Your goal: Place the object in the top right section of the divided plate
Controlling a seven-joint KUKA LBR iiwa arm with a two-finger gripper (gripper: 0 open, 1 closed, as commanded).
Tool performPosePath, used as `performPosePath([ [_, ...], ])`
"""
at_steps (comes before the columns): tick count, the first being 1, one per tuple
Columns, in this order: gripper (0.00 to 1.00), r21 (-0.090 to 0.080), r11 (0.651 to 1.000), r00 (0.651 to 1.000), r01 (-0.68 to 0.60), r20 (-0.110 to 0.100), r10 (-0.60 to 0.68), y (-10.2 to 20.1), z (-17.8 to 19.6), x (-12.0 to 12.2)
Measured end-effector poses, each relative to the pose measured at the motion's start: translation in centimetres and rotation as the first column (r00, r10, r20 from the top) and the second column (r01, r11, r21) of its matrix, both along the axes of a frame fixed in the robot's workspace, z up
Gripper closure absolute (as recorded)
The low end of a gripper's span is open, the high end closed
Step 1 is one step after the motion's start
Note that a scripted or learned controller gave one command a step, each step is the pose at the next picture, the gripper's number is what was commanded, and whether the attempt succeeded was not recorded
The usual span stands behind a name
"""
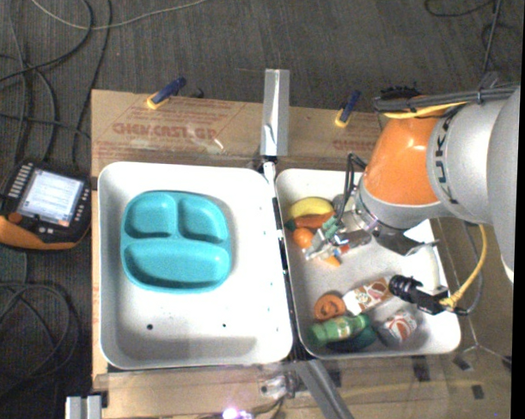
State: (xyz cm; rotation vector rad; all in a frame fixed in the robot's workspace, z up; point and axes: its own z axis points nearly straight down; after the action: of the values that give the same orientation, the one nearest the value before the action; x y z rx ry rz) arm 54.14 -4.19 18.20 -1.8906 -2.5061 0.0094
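The blue divided plate lies in the left bin, with two small sections at its far side and one long section at the near side. Its top right section holds nothing. My gripper is down in the right bin, at that bin's far left. It hangs right over a small orange piece, with a round orange fruit just to its left and a yellow banana behind. The wrist hides part of what lies under it.
At the right bin's near side lie a small bottle, a brown and orange ring-shaped toy, a green toy and a can. A metal divider stands behind the bins. A handheld control pad lies left of the bench.
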Motion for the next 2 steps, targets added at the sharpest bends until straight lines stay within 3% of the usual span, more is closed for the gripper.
performPosePath([
  [1,0.00,0.000,1.000,1.000,0.000,0.000,0.000,0.00,0.00,0.00],
  [2,1.00,0.000,1.000,1.000,-0.001,-0.005,0.001,0.04,0.72,-0.04],
])
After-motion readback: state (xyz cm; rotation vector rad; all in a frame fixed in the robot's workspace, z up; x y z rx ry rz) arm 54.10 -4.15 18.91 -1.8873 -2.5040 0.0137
